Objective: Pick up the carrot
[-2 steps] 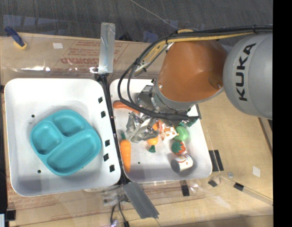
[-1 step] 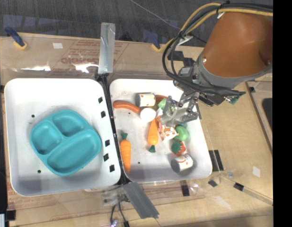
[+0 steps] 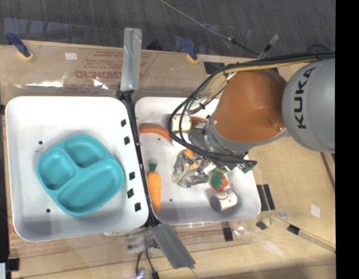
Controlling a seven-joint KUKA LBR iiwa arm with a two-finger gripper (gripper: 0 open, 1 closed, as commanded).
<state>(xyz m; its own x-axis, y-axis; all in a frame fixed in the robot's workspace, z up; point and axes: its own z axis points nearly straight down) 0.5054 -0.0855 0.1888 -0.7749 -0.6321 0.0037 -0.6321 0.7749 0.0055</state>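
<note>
Carrot: orange, green top, lies in the right bin against its left wall, near the front. Long axis runs front to back, green end toward the far side. Gripper: 1 unit, low over the bin's middle, just right of the carrot and apart from it; whether open or closed cannot be told. Nearby: sausage behind; small toys to the right. Left bin: 1 teal tray.
</note>
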